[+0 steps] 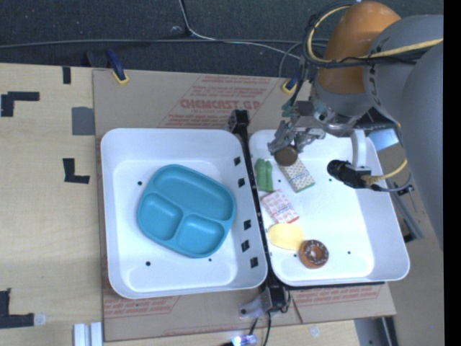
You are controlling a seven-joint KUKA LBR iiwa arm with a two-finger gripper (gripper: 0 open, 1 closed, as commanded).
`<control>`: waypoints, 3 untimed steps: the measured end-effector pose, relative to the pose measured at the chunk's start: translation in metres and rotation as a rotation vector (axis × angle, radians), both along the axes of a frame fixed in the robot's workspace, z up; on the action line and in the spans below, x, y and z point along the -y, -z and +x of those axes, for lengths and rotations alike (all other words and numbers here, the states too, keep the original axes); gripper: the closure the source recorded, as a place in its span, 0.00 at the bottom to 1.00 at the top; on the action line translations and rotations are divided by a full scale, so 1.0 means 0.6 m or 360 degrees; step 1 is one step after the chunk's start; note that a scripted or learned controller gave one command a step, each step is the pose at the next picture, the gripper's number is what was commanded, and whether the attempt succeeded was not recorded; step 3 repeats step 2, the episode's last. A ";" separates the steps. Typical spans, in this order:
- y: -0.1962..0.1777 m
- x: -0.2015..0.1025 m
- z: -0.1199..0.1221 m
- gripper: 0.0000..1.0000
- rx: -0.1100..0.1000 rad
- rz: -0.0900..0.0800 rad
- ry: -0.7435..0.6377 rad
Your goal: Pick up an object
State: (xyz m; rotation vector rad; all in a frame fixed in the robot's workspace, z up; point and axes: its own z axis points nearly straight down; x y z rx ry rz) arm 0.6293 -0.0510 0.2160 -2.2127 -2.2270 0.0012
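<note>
My gripper point(286, 148) hangs over the back left part of the right bin point(360, 215). A small dark brown object point(286, 156) shows between its fingertips, and the gripper is shut on it. Just below it a patterned card point(299, 176) lies flat on the bin floor. A green piece point(264, 174) lies against the bin's left wall. In front of that are a red-and-white packet point(279, 207), a yellow piece point(286, 236) and a chocolate doughnut point(314, 253).
The left bin point(122, 157) holds a blue divided plate point(186, 210). A black divider point(247, 186) runs between the two bins. The arm's orange band point(356, 45) and grey body stand over the right bin's back right, with a black fitting point(347, 172) and cables.
</note>
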 end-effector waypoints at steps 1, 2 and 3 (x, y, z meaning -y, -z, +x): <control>-0.018 -0.088 0.013 1.00 0.0002 0.0000 0.0000; -0.031 -0.186 0.015 1.00 0.0002 0.0000 -0.0001; -0.031 -0.186 0.015 1.00 0.0002 0.0000 -0.0001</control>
